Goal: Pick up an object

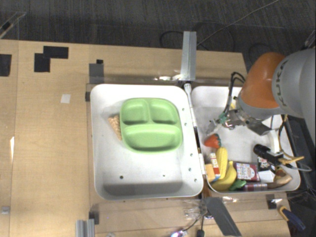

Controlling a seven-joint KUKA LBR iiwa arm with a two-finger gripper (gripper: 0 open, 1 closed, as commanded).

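Observation:
My gripper hangs low over the upper middle of the right bin, below the orange wrist band. Just under it and slightly left lies a red strawberry toy. Further toward the front lie a yellow corn cob, a banana, a small bottle and a red and white packet. Nothing shows between the gripper's tips.
The left bin holds a green divided plate with a tan waffle-like piece sticking out at its left edge. A brown curved item lies in the right bin's front right corner. A metal post stands behind the bins.

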